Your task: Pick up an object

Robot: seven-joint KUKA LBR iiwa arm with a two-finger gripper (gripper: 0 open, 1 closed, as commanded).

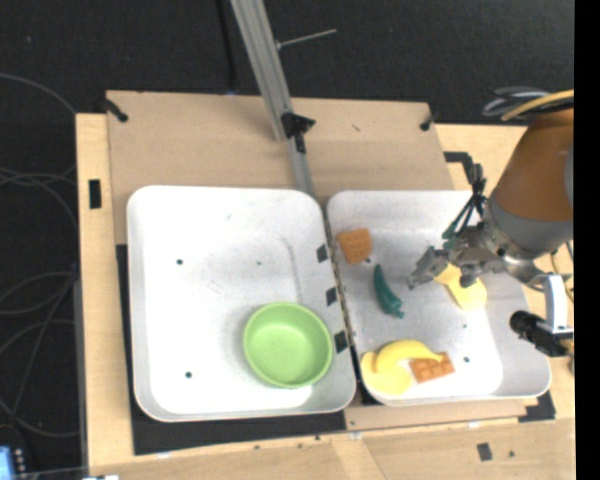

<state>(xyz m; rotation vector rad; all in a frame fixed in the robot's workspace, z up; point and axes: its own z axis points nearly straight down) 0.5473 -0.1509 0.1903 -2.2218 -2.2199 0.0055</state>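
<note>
One gripper (432, 266) sits low over the right bin (420, 213), fingers splayed apart w/ nothing between them, just left of a pale yellow piece (464, 290) partly hidden under the wrist, shape hard to tell. Near it lie a teal object (387, 292), an orange block (355, 246) at far left, and at the near edge a yellow object (395, 362) w/ an orange waffle piece (431, 369) touching it. Left bin (200, 228) holds a green bowl (287, 343) at its near right.
</note>
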